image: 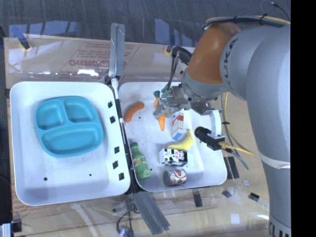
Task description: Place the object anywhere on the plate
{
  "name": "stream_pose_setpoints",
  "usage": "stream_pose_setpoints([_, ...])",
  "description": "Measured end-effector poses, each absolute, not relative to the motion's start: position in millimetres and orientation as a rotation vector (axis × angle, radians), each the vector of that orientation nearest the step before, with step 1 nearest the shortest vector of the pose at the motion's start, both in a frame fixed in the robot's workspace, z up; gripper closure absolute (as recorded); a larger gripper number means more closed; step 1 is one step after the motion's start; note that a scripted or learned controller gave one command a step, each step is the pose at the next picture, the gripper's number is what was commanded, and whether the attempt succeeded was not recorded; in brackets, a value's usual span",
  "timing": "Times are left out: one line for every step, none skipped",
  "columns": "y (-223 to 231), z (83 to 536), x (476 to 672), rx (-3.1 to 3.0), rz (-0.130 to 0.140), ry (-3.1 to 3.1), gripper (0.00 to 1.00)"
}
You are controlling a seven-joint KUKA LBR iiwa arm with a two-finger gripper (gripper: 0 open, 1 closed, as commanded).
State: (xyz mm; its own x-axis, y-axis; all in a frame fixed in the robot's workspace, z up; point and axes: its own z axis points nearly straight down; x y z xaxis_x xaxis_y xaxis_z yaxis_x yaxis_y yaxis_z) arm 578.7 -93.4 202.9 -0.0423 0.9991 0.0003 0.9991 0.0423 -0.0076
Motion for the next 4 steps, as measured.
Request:
stream_pose_setpoints([-1, 191, 577.5, -2.072, 0.009, -2.352, 1.00])
stream_pose_setpoints([79, 210, 616.3, -1.715, 0.006, -2.628, 1.00])
stream_pose_setpoints([53, 189, 602.4, -1.929, 0.011, -2.471, 1.00])
stream_pose_setpoints([102, 212, 534.8, -1.590, 0.010, -2.702, 1.00])
